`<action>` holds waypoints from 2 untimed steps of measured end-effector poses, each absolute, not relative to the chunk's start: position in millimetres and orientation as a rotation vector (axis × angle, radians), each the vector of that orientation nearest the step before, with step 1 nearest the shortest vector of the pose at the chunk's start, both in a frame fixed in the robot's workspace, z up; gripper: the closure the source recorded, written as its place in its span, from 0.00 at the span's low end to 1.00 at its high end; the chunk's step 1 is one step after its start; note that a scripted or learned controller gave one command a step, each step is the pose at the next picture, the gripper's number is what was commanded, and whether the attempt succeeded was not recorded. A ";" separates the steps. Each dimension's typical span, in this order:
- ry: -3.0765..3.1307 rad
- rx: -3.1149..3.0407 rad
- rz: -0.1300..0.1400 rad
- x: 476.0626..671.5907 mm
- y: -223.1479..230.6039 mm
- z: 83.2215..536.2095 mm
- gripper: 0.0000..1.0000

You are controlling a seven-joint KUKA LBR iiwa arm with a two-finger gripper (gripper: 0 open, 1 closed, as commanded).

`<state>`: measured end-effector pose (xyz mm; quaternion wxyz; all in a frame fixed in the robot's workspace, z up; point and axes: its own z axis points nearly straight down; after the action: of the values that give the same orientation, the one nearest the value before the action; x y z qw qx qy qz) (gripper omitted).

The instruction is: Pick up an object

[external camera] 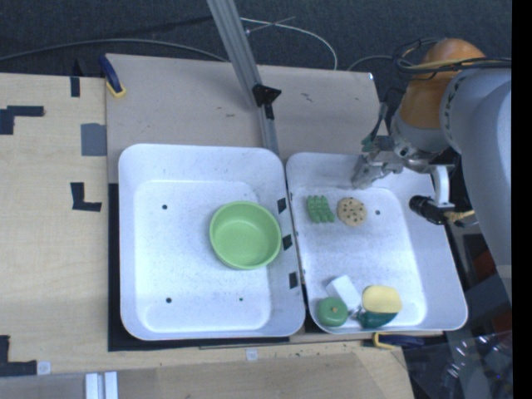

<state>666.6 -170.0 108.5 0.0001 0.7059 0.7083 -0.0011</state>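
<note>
My gripper (366,173) hangs over the far edge of the right bin (432,260), its fingers pointing down and nothing visible between them. Just below and left of it lie a round brown cookie (352,212) and a green ridged piece (319,209). At the near edge of that bin sit a white block (344,290), a green round toy (332,311) and a yellow toy on a teal base (381,302). A green bowl (244,235) stands in the middle of the left bin (158,248).
A slanted metal pole (241,48) with a black clamp rises behind the bins. Cables loop on the dark floor at the back. The arm's grey body and orange band (436,77) take up the upper right.
</note>
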 end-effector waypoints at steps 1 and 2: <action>2.222 2.218 0.003 665.9 -165.0 152.3 1.00; 2.220 2.218 0.003 658.4 -166.3 199.9 1.00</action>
<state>658.4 -166.3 199.9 0.0016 0.7069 0.7073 0.0008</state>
